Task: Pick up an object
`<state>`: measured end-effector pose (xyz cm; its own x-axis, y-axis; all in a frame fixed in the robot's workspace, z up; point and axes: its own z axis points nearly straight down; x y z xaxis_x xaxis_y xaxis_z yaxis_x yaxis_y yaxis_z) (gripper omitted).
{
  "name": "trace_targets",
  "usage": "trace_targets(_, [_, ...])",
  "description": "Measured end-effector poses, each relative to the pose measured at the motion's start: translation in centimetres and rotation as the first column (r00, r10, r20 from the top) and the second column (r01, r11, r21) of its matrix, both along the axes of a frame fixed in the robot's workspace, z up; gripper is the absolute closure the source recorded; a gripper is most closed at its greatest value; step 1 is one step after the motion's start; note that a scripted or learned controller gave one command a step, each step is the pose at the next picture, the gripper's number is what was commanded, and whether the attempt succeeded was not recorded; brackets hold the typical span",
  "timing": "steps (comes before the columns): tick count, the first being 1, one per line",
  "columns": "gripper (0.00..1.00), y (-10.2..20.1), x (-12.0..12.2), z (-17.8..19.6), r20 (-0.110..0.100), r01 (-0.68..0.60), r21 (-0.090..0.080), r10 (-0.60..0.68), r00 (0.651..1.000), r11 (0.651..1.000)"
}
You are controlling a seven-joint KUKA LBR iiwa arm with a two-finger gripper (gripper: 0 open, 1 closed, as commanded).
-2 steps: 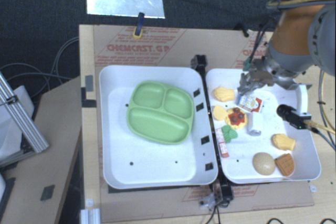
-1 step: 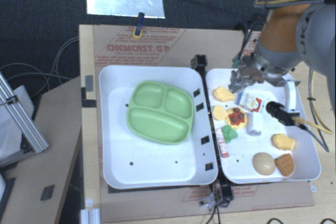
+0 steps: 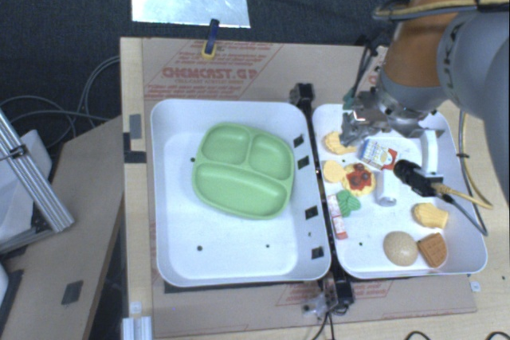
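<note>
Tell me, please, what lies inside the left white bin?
Inside the left white bin lies a green divided plate, tilted, with three compartments and nothing visible in them. What is under the plate is covered and cannot be seen.

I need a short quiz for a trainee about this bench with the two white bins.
1. True or false: the green divided plate lies in the right bin.
2. Which bin does the gripper hang over: A left, B right?
3. Fill in: the beige egg-shaped item lies beside the ______ waffle piece.

Key: 1 false, it lies in the left bin; 2 B; 3 brown.
</note>
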<state>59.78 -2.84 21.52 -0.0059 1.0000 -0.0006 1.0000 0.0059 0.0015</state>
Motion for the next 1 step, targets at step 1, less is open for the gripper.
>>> trace_targets(1, [1.0,-0.41,-0.2,0.04,0.0,0.005,0.0,-0.005,1.0,1.0])
